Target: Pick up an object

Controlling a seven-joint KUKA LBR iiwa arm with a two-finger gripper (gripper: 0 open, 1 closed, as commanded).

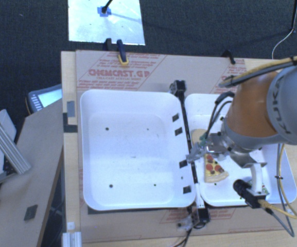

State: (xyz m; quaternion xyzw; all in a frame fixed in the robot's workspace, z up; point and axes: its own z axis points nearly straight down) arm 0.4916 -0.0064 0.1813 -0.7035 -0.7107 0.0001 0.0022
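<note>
A toy pizza slice (215, 170) with red toppings lies in the right bin (290, 189), near its left wall. A pale round object (197, 135) sits just behind it, partly hidden by the arm. My gripper (206, 152) hangs low over the right bin, right above the pizza slice's far end. The grey wrist and orange band (251, 104) cover much of that bin.
The left bin (133, 148) lies beside the right one, with a black clipped divider (185, 138) between them. A cardboard sheet (138, 71) lies under both bins. Cables (279, 210) trail at the front right.
</note>
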